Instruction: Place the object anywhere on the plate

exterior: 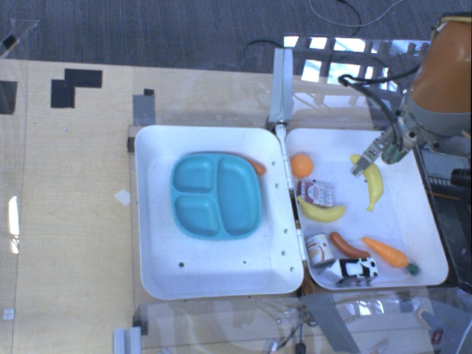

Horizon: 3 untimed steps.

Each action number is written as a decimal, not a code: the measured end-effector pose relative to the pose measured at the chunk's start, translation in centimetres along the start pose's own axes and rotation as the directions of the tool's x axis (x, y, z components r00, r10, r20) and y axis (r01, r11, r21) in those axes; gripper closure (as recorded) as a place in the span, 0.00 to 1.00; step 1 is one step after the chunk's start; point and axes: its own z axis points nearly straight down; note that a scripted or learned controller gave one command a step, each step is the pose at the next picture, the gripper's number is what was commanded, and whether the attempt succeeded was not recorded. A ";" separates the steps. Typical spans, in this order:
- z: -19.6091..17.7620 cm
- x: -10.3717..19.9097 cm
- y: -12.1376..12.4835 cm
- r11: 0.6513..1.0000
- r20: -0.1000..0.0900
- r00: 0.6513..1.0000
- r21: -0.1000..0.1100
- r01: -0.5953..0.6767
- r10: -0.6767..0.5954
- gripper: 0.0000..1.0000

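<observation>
In the camera view, a blue sectioned plate [218, 195] is seen in the left bin [158, 264], left of centre, with an orange object [257, 167] (only partly visible) at its upper right edge. The right bin [431, 260] is crowded with an orange [301, 165], two bananas [375, 184] [321, 212], a pink packet [318, 192], a small can [318, 248], a sausage [348, 245], a carrot [389, 254] and a toy car [358, 269]. The gripper [371, 156] is placed at the upper right, just above the upper banana; its opening cannot be told.
</observation>
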 end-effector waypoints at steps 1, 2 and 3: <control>1.0 5.7 10.1 0.974 -0.001 0.974 -0.002 0.228 -0.228 1.00; 3.4 10.3 15.2 0.904 -0.003 0.904 -0.003 0.429 -0.429 1.00; 3.3 10.2 15.2 0.904 -0.002 0.904 -0.003 0.428 -0.428 0.00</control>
